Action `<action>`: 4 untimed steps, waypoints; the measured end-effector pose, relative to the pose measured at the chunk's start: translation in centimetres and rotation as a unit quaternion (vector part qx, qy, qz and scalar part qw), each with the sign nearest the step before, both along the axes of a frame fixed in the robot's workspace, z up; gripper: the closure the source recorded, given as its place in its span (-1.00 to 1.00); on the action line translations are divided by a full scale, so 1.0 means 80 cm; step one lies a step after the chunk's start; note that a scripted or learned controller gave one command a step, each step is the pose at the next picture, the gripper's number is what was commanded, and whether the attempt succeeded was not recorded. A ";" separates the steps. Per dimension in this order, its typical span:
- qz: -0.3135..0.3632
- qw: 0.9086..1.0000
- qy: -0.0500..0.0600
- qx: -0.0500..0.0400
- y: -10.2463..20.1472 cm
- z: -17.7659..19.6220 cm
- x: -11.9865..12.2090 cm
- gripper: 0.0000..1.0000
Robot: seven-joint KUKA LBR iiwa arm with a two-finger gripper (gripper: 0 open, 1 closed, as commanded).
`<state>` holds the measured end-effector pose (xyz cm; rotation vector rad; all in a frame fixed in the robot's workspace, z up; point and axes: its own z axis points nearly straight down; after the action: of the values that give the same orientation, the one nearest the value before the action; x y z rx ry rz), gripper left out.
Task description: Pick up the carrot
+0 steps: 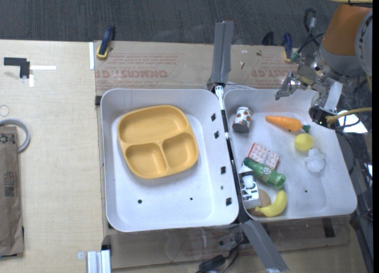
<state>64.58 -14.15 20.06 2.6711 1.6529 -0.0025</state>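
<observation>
The orange carrot (pixel 283 123) with a green tip lies across the far part of the right bin (pixel 331 201), pointing left. The gripper (pixel 286 89) hangs over the right bin's far edge, above and slightly behind the carrot, apart from it. Nothing shows between its fingers. The grey arm with its orange band (pixel 346 26) comes in from the upper right.
In the right bin lie a small can (pixel 241 119), a lemon (pixel 303 142), a red-and-white box (pixel 263 156), a green bottle (pixel 265 173), a banana (pixel 273 205), a dark bottle (pixel 248 187) and a white lump (pixel 315 161). The left bin (pixel 118 206) holds a yellow divided plate (pixel 157 140).
</observation>
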 end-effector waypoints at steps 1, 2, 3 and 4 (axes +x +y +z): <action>0.026 1.000 -0.010 -0.003 -0.014 -0.106 0.008 -1.00; 0.125 0.992 -0.001 0.000 -0.036 -0.135 -0.031 -1.00; 0.264 0.965 -0.001 0.000 -0.031 -0.050 0.017 -1.00; 0.359 0.933 -0.001 0.000 -0.020 -0.135 0.017 -1.00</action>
<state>65.92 -15.72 9.24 1.8995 2.5005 -0.0001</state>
